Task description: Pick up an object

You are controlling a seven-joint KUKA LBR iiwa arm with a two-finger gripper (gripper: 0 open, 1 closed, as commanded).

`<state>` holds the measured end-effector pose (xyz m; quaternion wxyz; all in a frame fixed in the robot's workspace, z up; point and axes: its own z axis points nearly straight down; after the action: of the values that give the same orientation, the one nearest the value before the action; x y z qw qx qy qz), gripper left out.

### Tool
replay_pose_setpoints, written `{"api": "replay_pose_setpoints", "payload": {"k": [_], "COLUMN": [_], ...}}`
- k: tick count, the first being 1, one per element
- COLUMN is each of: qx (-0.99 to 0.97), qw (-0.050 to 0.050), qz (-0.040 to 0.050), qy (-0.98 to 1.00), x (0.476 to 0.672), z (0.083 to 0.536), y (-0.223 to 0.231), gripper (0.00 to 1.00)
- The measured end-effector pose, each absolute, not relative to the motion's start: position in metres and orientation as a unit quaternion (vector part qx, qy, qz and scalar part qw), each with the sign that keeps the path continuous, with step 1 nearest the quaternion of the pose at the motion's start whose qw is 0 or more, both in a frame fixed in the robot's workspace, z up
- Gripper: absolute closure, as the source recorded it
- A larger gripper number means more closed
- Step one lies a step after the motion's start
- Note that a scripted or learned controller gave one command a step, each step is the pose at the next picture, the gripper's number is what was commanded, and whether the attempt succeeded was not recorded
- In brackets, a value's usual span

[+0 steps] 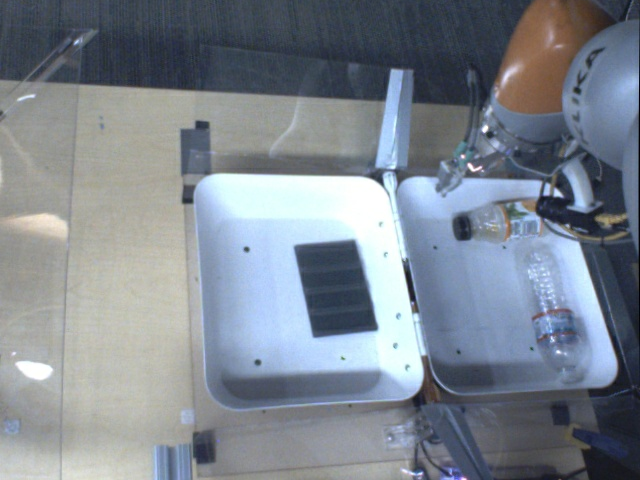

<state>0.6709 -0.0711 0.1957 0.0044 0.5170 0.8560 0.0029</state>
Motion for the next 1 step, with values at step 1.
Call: {"api": "replay_pose_setpoints", "payload": {"k": [1], "qx": [0.588], "qw": [0.003], "qz": [0.0018], "qy": [0.809], "x": [0.6435], "z": [0.211], "y": [-0.1332], "gripper": [1.0]}}
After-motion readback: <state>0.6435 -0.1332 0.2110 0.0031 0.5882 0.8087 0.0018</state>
